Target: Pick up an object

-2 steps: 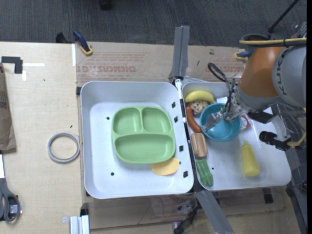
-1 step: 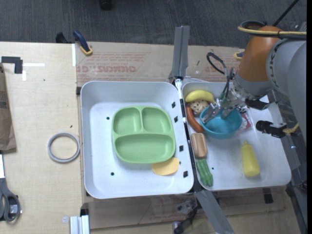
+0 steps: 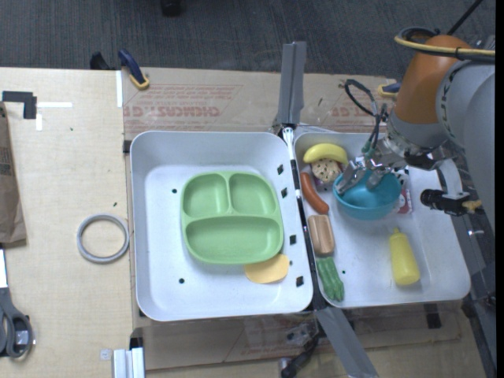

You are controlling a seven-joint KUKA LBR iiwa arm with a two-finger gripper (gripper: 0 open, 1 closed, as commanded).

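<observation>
Jaws were something I could not read from my seat: the gripper (image 3: 367, 172) hung low over the blue bowl (image 3: 367, 196) in the right bin (image 3: 441, 290), its metal tips a blur against the bowl's inside, so I could not tell whether they were spread or closed, or touching the bowl. Much of the arm (image 3: 445, 93) ran off the right edge. Behind the bowl I saw a banana (image 3: 324, 153) with a speckled cookie (image 3: 326, 169) just below it. A sausage (image 3: 314, 193), a tan block (image 3: 320, 235) and a green vegetable (image 3: 330, 279) lined the bin's left wall. A yellow bottle (image 3: 404, 258) lay near the front. In the left bin (image 3: 157, 274) sat a green divided plate (image 3: 232, 216), partly covering a yellow chip (image 3: 267, 271).
</observation>
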